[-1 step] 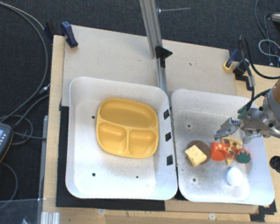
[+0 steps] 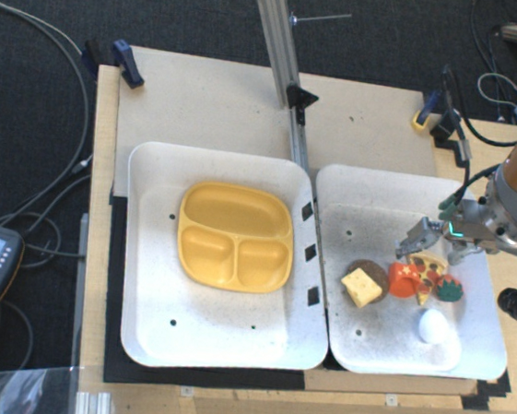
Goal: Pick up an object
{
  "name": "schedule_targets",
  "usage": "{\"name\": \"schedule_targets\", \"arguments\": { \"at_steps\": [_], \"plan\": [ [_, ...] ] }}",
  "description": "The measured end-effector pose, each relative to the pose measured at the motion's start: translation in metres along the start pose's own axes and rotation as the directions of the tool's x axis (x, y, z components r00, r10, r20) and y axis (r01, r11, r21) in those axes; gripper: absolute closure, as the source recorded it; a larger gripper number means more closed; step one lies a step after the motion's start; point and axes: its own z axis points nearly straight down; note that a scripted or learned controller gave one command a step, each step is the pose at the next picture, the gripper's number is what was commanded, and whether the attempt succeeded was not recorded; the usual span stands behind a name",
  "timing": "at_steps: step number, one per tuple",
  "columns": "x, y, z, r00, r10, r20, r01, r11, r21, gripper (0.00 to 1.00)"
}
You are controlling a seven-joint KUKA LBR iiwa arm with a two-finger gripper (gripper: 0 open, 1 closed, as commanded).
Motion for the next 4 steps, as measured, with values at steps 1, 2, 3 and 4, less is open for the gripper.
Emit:
{"name": "schedule_targets", "arguments": {
  "at_steps": [1, 2, 3, 4],
  "plan": [
    [0.001, -0.003, 0.063, 1.0, 0.001, -0.001, -0.001, 1.0, 0.008, 0.0],
    [0.002, 0.001, 0.125, 1.0, 0.001, -0.002, -0.001, 1.0, 0.008, 0.0],
    [0.003, 0.0, 0.172, 1.0, 0.001, -0.002, -0.001, 1.0, 0.007, 0.0],
    [0.004, 0.002, 0.158, 1.0, 0.001, -0.001, -0.001, 1.0, -0.001, 1.0]
  ]
}}
